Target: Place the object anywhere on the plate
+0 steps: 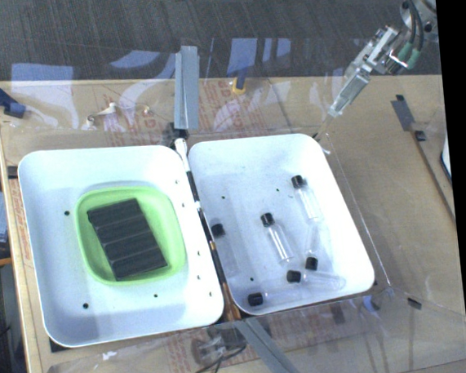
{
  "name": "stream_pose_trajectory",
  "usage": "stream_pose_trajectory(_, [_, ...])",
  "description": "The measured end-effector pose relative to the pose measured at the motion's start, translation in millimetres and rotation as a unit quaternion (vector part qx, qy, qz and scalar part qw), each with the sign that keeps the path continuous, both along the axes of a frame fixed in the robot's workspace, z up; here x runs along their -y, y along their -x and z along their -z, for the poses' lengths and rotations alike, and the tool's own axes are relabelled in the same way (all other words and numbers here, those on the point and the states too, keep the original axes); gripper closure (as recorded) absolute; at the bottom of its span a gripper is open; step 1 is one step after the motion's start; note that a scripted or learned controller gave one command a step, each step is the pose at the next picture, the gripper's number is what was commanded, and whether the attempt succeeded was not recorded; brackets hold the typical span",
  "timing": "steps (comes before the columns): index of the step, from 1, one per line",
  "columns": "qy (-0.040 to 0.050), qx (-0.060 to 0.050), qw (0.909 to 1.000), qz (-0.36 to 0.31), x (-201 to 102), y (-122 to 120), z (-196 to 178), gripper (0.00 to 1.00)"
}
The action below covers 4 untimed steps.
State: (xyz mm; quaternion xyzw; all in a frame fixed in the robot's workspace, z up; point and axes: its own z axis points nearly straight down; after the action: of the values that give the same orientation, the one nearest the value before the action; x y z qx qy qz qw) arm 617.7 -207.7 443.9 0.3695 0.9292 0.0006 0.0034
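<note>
We see the gripper (341,104) up high past the right bin (344,212), pinching a clear tube (347,95). The tube slants down to the left. The green plate (86,237) sits in the left bin (41,241).

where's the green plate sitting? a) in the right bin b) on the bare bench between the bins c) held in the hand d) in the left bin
d: the green plate lies flat in the left bin, with a dark ribbed block on it; the right bin holds small clear vials.
</note>
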Motion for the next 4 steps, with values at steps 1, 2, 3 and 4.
stream_pose_trajectory(1, [-0.0011,-0.002,0.9998,0.018,1,54,0,0.0])
stream_pose_trajectory(2, [-0.0002,-0.003,0.9975,-0.071,-81,27,69,0.0])
stream_pose_trajectory(3, [0.0005,-0.002,0.9969,-0.079,-19,17,26,0.0])
stream_pose_trajectory(4, [0.0004,-0.002,0.9938,-0.111,2,25,0,0.0])
